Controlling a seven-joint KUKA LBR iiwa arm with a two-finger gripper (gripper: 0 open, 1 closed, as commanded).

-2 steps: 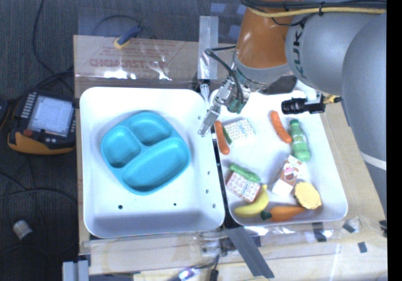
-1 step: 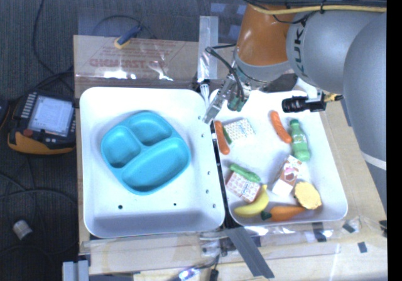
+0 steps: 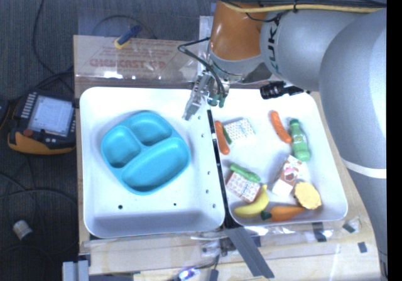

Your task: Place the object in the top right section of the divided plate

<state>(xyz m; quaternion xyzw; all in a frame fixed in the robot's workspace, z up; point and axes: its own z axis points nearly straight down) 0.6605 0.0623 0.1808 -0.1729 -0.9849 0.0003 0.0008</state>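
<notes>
- Behind the divided plate (image 3: 146,150), on a clear sheet (image 3: 129,63) lying on the bench beyond the left bin (image 3: 100,210), red lettering shows but is too blurred to read; a blue-and-yellow item (image 3: 127,36) lies on that sheet.
- Right and up from the plate, black letters "KU" run down the grey arm (image 3: 326,41) just under the orange band (image 3: 242,22).
- Right of the plate, in the right bin (image 3: 333,166), small printed cartons: white checked packet (image 3: 239,129), red-white box (image 3: 242,187), another carton (image 3: 289,173); print unreadable.
- Plate: blue, three sections, sits mid left bin, tilted; bare white floor all round it, widest in front and toward the near-left corner.
- Plate's upper right section lies nearest the gripper (image 3: 202,99), with open floor between.
- Gripper hangs above the wall between the two bins, up-right of the plate; can't tell if fingers are spread or closed, nothing seen between them.
- Which object is the task's can't be told; candidates all sit right of the plate in the right bin: orange carrot (image 3: 222,137) against the dividing wall, second carrot (image 3: 278,126), green bottle (image 3: 299,140), green pod (image 3: 245,173), banana (image 3: 252,204), carrot (image 3: 286,213) at front edge, yellow round piece (image 3: 308,195).
- Right bin crowded at front, freer at back.
- Far left of the plate, off the bench: handheld screen unit (image 3: 43,119) with cables.
</notes>
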